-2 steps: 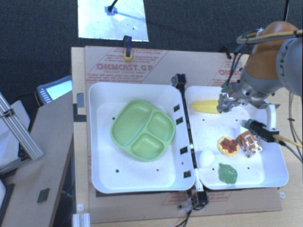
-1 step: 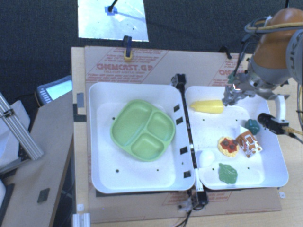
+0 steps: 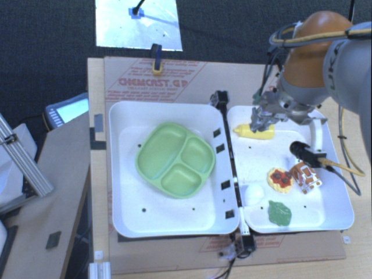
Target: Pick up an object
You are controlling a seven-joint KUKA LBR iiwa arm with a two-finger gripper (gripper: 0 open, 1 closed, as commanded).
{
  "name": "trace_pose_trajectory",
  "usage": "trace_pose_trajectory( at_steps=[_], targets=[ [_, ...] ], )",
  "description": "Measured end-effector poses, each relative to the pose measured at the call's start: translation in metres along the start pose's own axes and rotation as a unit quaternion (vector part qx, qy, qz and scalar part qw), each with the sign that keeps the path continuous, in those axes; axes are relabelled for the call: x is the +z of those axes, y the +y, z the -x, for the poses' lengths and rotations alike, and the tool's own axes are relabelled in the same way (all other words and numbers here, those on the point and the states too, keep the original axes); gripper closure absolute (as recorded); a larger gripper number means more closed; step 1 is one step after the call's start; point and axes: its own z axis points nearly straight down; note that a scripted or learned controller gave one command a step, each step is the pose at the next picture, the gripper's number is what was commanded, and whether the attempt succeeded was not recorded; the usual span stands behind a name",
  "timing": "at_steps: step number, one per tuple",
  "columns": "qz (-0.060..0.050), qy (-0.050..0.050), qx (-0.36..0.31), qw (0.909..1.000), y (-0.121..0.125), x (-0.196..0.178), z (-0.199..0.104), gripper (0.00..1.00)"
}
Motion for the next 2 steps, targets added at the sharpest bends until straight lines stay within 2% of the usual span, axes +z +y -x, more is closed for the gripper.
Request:
trace_pose_trajectory(
  at_steps=[2],
  targets=[
    [0.001,0.0,0.0,1.0,0.025,0.001,-0.113,1.0]
  ],
)
